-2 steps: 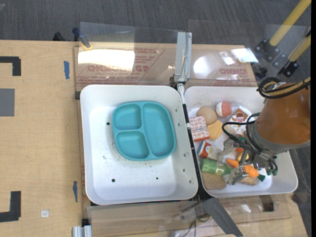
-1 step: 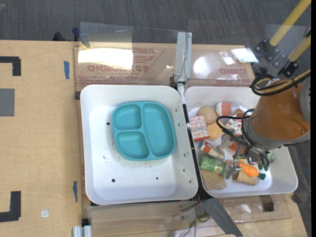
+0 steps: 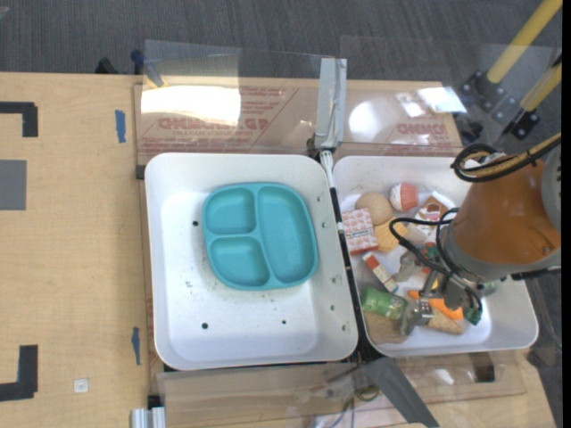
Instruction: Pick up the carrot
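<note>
your carrot [image 3: 443, 309] lies near the right bin's [image 3: 526, 328] front edge, under the gripper [image 3: 434, 294]; jaw state unclear, you cannot tell. it looks a light, stiff, smooth toy: grip across its middle.

Two bins sit side by side on the bench [image 3: 62, 266]. The left bin [image 3: 169, 328] has just a divided plate [image 3: 260, 235] in it, sitting pretty much in the middle. The right bin [image 3: 517, 324] is where all the clutter is: a pile of small food items packed along its left and near side. A bottle-like thing [image 3: 382, 304] lies near the front left, a small box [image 3: 358, 229] is up against the wall between the bins, and a roundish item [image 3: 376, 208] sits just behind that. The arm [image 3: 504, 217] comes in from the right and hangs over the right bin, with the gripper [image 3: 426, 306] down among the pile. The carrot [image 3: 443, 309] lies at the near side, right by the gripper.
</note>
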### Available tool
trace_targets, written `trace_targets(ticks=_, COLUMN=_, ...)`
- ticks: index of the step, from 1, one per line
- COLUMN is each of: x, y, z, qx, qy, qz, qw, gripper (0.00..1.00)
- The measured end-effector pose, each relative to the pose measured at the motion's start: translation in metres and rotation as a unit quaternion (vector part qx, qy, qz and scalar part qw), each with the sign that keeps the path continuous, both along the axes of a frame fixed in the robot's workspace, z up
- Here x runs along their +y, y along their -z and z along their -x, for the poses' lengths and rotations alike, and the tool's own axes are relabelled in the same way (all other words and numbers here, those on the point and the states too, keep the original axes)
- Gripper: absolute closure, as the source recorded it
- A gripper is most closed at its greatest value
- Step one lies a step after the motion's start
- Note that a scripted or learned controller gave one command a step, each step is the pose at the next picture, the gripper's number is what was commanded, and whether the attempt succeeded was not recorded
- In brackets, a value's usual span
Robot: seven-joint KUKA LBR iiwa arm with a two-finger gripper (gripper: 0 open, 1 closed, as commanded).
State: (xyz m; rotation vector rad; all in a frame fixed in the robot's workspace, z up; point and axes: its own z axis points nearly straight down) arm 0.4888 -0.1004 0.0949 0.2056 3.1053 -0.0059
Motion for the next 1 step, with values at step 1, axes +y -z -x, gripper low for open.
trace_targets(ticks=1, x=0.0006, y=-0.0104, z=0.0005, qx=0.001, qy=0.000, qz=-0.0003, qw=1.0000, gripper=1.00)
